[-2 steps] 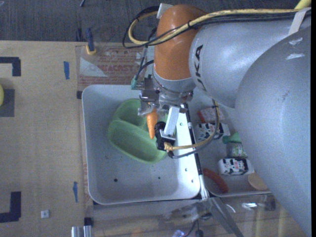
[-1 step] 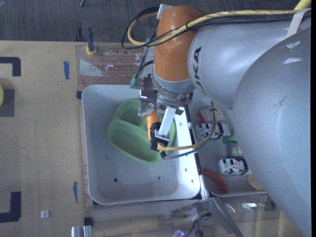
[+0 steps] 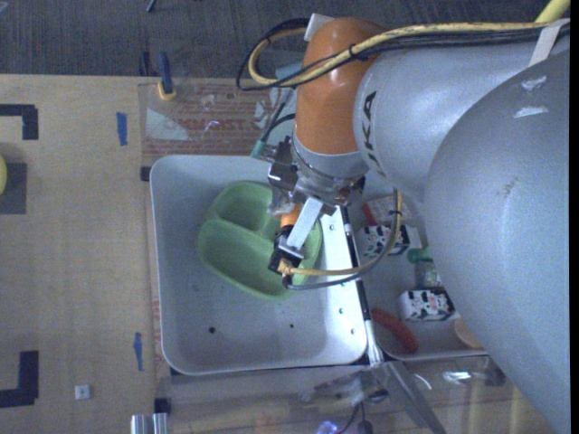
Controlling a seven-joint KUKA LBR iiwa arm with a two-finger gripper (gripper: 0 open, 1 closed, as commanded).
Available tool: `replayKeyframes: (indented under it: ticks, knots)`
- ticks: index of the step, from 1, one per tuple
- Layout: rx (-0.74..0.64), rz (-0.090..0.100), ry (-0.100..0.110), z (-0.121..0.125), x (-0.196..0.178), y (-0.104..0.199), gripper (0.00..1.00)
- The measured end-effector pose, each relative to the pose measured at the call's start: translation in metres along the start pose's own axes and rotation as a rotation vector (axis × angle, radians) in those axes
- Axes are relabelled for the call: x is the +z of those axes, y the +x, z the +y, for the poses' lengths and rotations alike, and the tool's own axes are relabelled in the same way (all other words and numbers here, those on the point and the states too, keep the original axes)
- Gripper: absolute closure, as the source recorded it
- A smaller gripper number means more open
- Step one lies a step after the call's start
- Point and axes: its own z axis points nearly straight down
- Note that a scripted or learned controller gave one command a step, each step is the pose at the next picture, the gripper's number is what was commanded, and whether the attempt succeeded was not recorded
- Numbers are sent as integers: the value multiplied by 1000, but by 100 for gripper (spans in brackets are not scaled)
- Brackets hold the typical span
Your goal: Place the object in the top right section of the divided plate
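This looks like a robotics lab. A large grey industrial arm point(image 3: 470, 152) with an orange band trails loose cables point(image 3: 452, 31) over a pale wooden bench point(image 3: 72, 269). The bench bears 2 shallow white bins point(image 3: 235, 333), black tape corners point(image 3: 31, 120) and blue tape strips point(image 3: 121, 128). Dark carpet point(image 3: 81, 16) lies beyond it.

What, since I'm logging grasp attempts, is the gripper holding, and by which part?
It cannot be told. The gripper hangs over the green divided plastic plate, a small orange object close beneath it, but whether that is gripped is hidden.
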Motion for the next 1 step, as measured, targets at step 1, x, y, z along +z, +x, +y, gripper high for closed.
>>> replayKeyframes:
  ticks: [1]
  knots:
    - [-250, 1, 0, 17, 61, -19, 100]
